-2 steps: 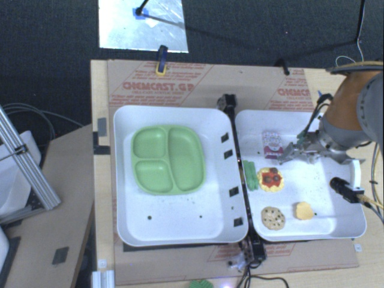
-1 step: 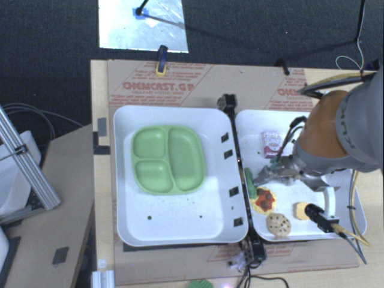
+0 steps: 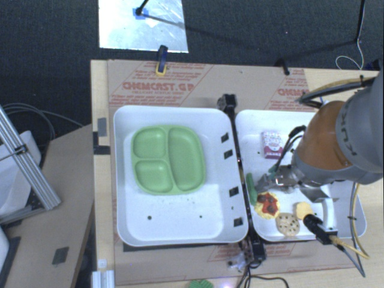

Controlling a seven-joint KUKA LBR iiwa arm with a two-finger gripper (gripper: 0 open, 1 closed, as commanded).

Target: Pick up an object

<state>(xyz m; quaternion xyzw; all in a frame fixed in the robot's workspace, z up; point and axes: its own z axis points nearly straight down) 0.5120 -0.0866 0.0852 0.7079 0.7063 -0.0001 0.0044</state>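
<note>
Even overhead light, glare on the foil sheet, slightly soft focus

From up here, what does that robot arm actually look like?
The arm is thick, rounded and grey, with an orange band above the wrist. Black cables loop beside the band, and yellowish ones trail lower down. Its small metal hand looks dark grey.
</note>
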